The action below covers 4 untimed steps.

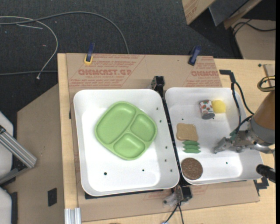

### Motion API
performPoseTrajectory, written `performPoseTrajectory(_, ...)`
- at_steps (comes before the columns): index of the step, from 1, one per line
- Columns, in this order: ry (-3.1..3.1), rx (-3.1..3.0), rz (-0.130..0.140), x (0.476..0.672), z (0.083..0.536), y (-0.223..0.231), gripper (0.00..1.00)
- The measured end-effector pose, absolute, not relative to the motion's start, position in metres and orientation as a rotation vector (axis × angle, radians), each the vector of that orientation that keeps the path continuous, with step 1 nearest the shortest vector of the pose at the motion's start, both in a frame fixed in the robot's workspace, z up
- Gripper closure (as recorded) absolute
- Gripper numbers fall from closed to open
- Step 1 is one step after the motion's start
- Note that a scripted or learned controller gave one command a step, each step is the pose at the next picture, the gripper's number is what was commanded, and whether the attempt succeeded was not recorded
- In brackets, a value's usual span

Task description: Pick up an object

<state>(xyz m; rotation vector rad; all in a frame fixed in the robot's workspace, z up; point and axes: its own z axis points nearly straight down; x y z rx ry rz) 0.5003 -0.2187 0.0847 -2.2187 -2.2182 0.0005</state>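
Dark carpet floor, trailing grey cable; cardboard-topped bench, blue clamps; cardboard box beyond the gripper.

A small can lay on its side, touching a yellow ball, both beyond the end effector. A tan slice of bread and a green ridged strip lay flat just left of it. A brown round cookie lay nearer the bin's front edge.

"CHEMCAST GP" on the cardboard sheet
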Motion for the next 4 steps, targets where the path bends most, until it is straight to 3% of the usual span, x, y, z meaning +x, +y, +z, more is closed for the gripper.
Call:
performPoseTrajectory(1,-2.219,-2.221,-0.002,0.501,0.096,-0.219,1.0)
performPoseTrajectory(3,-2.229,-2.224,-0.005,0.509,0.198,-0.217,1.0)
performPoseTrajectory(4,-2.226,-2.222,-0.003,0.511,0.217,-0.217,1.0)
